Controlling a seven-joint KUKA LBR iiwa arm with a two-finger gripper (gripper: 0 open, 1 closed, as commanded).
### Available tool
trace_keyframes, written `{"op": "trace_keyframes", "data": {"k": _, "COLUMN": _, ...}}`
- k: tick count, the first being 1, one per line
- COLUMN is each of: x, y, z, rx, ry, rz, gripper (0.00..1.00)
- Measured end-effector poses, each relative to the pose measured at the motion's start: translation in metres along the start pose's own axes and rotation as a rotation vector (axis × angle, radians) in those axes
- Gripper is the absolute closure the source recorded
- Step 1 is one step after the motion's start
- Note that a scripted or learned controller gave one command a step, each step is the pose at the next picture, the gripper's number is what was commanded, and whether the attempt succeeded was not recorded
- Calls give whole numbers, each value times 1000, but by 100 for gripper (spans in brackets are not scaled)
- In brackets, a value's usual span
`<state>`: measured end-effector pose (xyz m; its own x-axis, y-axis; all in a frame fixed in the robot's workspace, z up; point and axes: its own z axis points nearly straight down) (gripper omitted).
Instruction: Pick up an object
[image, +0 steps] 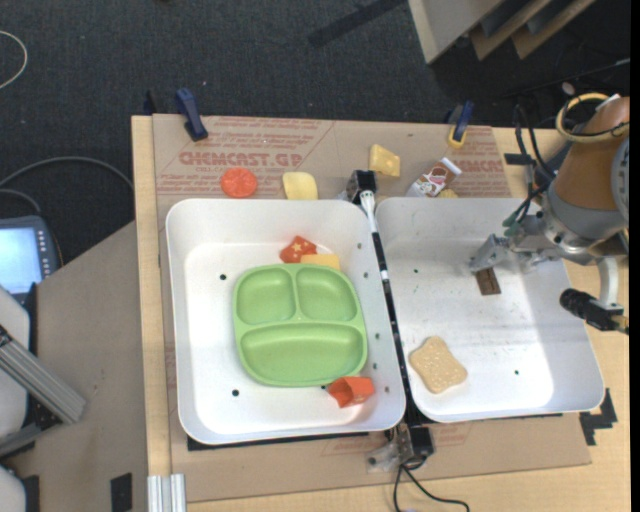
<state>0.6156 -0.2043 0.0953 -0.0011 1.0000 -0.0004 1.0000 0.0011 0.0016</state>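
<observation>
The grey two-finger gripper (487, 268) hangs low over the upper middle of the right-hand shallow white bin (560, 400), reaching in from the right below the arm's orange band. A small dark brown rectangular block (488, 283) lies directly at its tip, on or just above the bin floor. Whether the fingers are apart or closed on that block cannot be told from this slanted view, since the wrist covers them.

The other candidate in this bin is a tan toast-shaped slice of toy bread (438, 364), lying flat near the lower left corner, well apart from the gripper. The left-hand white bin (190, 330) holds a green three-compartment plastic tray (298, 325), with a red and yellow toy piece (300, 250) at its upper edge and an orange block (350, 390) touching its lower right edge.

The brown block looks like the object in hand. To do this well, the fingers should straddle its narrow width, centred along its length, and descend until they nearly touch the floor, because the piece is small and flat and could easily skid away. Close fully before lifting, then rise straight up, slowly, keeping clear of the bin wall
</observation>
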Motion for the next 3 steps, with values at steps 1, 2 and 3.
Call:
{"op": "trace_keyframes", "data": {"k": 1, "x": 0, "y": 1, "z": -11, "rx": -4, "ry": -1, "rz": -1, "gripper": 100}}
{"op": "trace_keyframes", "data": {"k": 2, "x": 0, "y": 1, "z": -10, "rx": -2, "ry": -1, "rz": -1, "gripper": 0}}
{"op": "trace_keyframes", "data": {"k": 3, "x": 28, "y": -13, "z": 12, "rx": 6, "ry": 3, "rz": -1, "gripper": 0}}
